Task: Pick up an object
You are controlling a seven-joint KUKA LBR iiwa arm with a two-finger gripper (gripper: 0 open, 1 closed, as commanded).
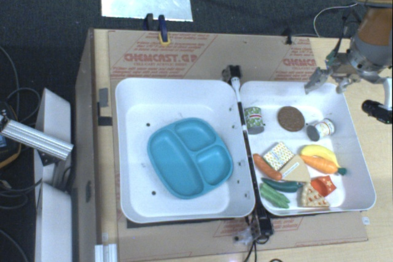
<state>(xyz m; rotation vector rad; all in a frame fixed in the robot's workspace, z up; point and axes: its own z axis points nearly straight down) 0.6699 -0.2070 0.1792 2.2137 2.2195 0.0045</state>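
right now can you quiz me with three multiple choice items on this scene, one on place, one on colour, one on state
1. Where does the tray lie?
A. left bin
B. right bin
C. on the bench beside the bins

2. What colour is the tray?
A. red
B. blue
C. yellow

3. Where is the tool?
A. shut on the banana
B. pressed on the tray
C. over the right bin's far edge, holding nothing

Key: 1 A, the tray fills the left bin. 2 B, it is plainly blue. 3 C, the tool sits above the right bin rim, apart from the banana.
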